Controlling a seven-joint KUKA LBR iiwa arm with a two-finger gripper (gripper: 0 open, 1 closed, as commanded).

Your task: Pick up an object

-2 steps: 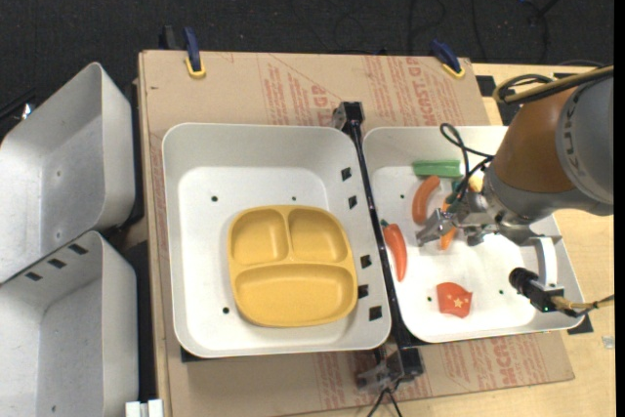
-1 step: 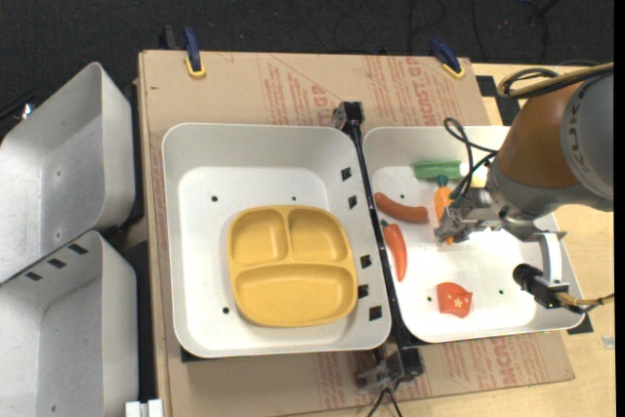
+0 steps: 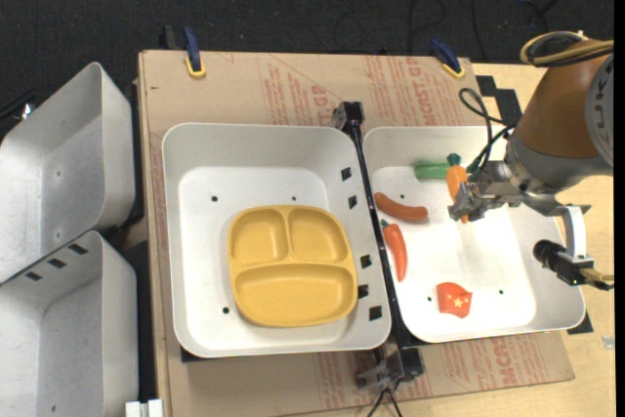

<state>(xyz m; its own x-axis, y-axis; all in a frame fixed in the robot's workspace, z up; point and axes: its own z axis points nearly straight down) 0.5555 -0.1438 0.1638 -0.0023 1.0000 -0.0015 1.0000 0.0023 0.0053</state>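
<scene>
- Left bin (image 3: 186, 239): holds a yellow divided plate (image 3: 292, 264), lying flat at its middle.
- Right bin (image 3: 547, 308), left edge: brown sausage (image 3: 400, 208) near the divider; red chili (image 3: 395, 250) just below it, lengthwise.
- Right bin, front edge: small red piece (image 3: 454, 299), well apart from the rest.
- Right bin, back edge: carrot (image 3: 456, 175) and green piece (image 3: 429, 170), touching or overlapping; likeliest targets.
- Gripper (image 3: 466, 207): hovers just in front of the carrot, nothing seen between the fingers; released or clenched, cannot tell.
- Step advice: centre over the carrot alone and clear the green neighbour before closing.
- Counter (image 3: 293, 83): brown board, two clamps at the back edge; dark floor with cables behind.
</scene>
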